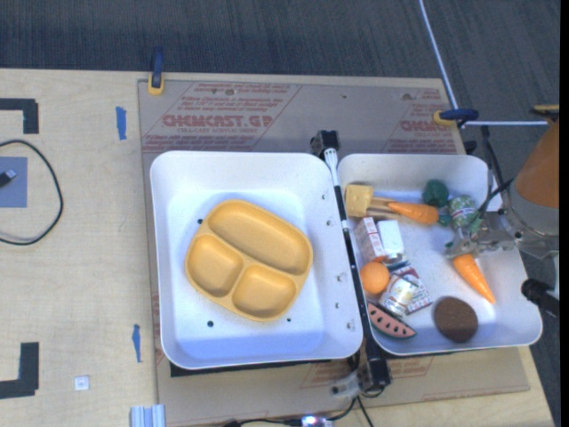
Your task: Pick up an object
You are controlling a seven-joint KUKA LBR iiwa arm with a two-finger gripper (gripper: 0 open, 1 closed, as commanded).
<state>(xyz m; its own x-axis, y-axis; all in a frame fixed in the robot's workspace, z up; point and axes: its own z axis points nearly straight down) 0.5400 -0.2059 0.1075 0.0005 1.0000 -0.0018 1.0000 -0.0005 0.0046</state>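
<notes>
My gripper [474, 237] reaches in from the right and sits low at the right side of the right bin [526, 331]. It is just above the thick end of an orange carrot [476, 277] and below a crumpled green-and-white packet [461, 210]. From this angle nothing can be seen held in it. Also in this bin are a brush with an orange handle [388, 205], a dark green lump [436, 191], a red-and-white pack [379, 238], a small orange [375, 277], a can [404, 293], a watermelon slice [391, 321] and a brown round piece [456, 318].
The left bin [178, 332] holds a yellow divided plate [249, 258]. A black divider with a cable [327, 142] runs between the bins. The arm's orange band [542, 172] is at the right edge. A blue clamp [455, 114] sits behind the right bin.
</notes>
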